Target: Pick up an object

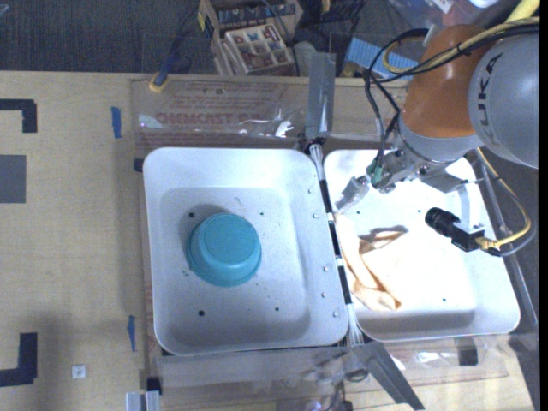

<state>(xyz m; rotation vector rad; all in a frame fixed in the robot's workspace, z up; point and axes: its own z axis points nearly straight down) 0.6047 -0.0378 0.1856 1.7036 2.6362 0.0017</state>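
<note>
A teal bowl (224, 247) lies upside down in the middle of the left bin (171, 178). A limp tan and orange cloth-like piece (373, 264) lies in the left half of the right bin (479, 306). My gripper (363, 187) hangs over the right bin's far left corner, close to the wall between the bins. It is above and slightly behind the tan piece, and I see nothing held in it. The grey arm with its orange band (441, 67) hides the right bin's far edge.
A black cylindrical part with a cable (449, 226) hangs from the wrist over the right bin's middle. A clear plastic bag (223, 114) lies behind the left bin. Boxes and clutter (257, 32) stand beyond the bench.
</note>
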